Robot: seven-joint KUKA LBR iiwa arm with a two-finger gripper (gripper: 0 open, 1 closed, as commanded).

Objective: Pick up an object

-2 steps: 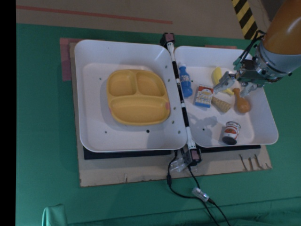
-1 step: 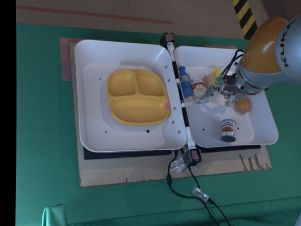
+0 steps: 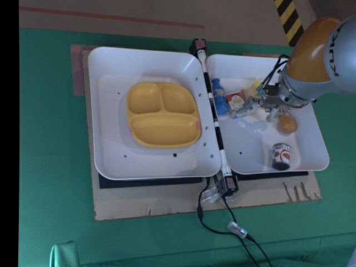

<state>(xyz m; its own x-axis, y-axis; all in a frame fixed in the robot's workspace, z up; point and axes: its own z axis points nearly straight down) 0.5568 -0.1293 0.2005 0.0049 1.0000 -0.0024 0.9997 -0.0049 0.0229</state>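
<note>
1. Objects for picking lie in the right bin [image 3: 311, 149]: a blue bottle [image 3: 218, 96], a small red-and-white packet [image 3: 236, 100], a yellow piece [image 3: 255, 87], an orange ball [image 3: 287, 123] and a small can [image 3: 281, 156] with a red-and-white label.
2. Taking the right bin as the landmark, the blue bottle stands near its left wall, the packet just beside the bottle toward the bin's middle, and the yellow piece a little farther toward the bin's far wall.
3. The gripper [image 3: 248, 108] hangs over the middle of the right bin, pointing toward the bin's left wall, with its tip just beside the packet and the yellow piece.
4. Whether the gripper is spread or pressed together cannot be told, and nothing can be seen held in it.
5. The orange ball sits toward the bin's right side, below the wrist of the arm [image 3: 320, 60]; the can stands near the bin's front right corner, well apart from the gripper.
6. The left bin [image 3: 105, 149] touches the right bin along a shared edge and holds a yellow divided plate [image 3: 162, 114] at its middle.
7. Both bins rest on a cardboard sheet [image 3: 150, 204] over a green cloth [image 3: 50, 149].
</note>
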